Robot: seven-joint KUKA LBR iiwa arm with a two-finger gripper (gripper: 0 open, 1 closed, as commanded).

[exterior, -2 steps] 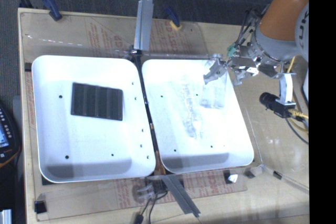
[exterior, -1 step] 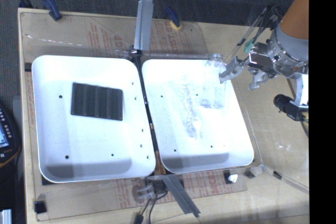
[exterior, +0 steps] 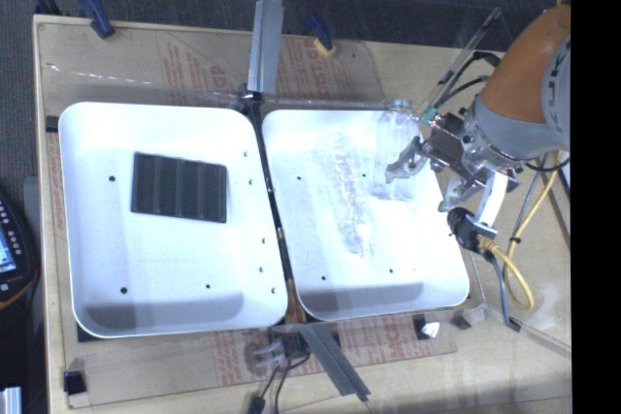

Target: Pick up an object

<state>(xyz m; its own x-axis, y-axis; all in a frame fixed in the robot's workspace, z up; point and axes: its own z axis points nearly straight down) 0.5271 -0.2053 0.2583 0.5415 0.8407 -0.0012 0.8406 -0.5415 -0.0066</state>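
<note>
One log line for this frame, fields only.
arm: over right bin | end effector: near clear plastic objects | grasp: unconfirmed | left bin: dark ribbed block

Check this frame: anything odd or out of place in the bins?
Nothing spilled or damaged. The dark ridged pad lies flat in the left bin. Clear plastic items, hard to make out, lie strewn in the right bin near the gripper.

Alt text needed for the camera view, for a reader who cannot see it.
A grey arm with an orange band reaches from the right, its tool over clear plastic items in the right white bin. The left white bin holds a dark ridged rectangular block.
</note>
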